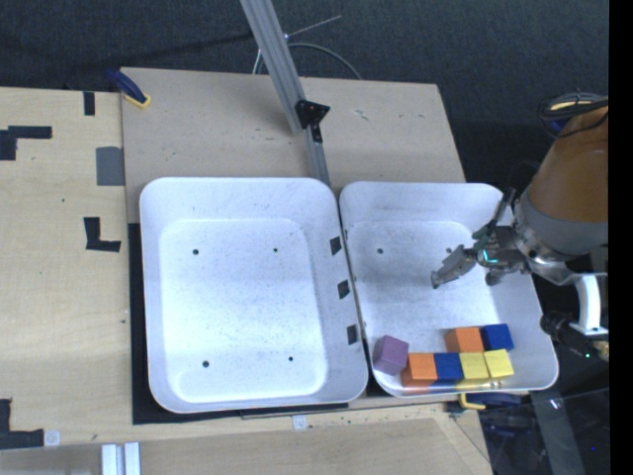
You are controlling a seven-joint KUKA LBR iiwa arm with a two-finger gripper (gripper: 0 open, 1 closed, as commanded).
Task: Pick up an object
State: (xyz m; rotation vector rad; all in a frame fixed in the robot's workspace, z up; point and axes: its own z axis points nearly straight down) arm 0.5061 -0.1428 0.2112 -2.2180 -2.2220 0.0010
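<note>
Your arm reached in over the right bin, with the blocks clustered along its near edge.

The gripper hung over the middle of that bin's floor, well apart from the blocks — whether its fingers were spread or pressed together, you couldn't tell from this slant, and nothing showed between them. The purple block sat at the bin's near-left corner, just beside an orange block and a blue block. Further right were two yellow blocks, with a second orange block and a second blue block just behind them. The left bin lay alongside on the wooden surface.
</note>
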